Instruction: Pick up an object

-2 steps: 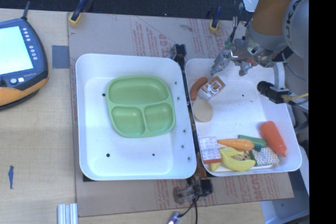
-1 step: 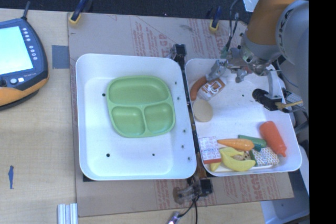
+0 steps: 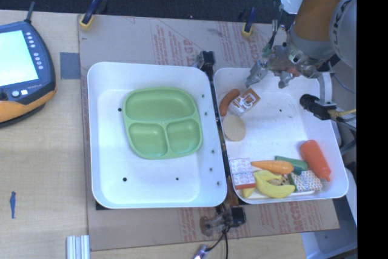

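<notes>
— While I watch from far away, tell me, what is the gripper (image 3: pixel 267 73) doing?

— It hangs over the top edge of the right bin (image 3: pixel 285 124). Its two fingers are spread apart and hold nothing.

— What is close to it?

— A little brown-and-white box (image 3: pixel 245 100) lies just below and a bit left of it, touching an orange sausage shape (image 3: pixel 228 100). A round tan piece (image 3: pixel 234 128) sits under those.

— And farther away?

— Down at the bottom I see a carrot (image 3: pixel 316 159) and a banana (image 3: pixel 273 185). The green tray (image 3: pixel 162 122) sits far left, in the left bin (image 3: pixel 109 185).
</notes>
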Controlling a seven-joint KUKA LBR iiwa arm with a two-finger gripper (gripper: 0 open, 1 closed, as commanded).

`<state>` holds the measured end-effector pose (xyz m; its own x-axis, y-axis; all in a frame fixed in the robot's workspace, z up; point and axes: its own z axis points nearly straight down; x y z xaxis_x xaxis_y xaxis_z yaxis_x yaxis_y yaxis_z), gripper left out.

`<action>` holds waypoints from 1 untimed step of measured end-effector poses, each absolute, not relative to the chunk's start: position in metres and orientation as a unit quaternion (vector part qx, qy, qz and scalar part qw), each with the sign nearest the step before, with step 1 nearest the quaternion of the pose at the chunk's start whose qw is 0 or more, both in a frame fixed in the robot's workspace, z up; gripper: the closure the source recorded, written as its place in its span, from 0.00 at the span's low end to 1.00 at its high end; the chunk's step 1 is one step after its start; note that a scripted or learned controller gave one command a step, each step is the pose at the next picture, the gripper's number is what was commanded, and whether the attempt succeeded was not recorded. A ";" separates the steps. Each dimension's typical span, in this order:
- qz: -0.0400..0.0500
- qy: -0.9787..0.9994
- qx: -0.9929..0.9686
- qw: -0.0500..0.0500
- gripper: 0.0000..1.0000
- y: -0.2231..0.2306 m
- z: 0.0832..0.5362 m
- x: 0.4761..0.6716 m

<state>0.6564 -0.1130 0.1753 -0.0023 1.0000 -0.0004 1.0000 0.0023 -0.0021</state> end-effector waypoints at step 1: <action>0.002 -0.708 -0.706 0.002 0.00 -0.112 0.166 0.656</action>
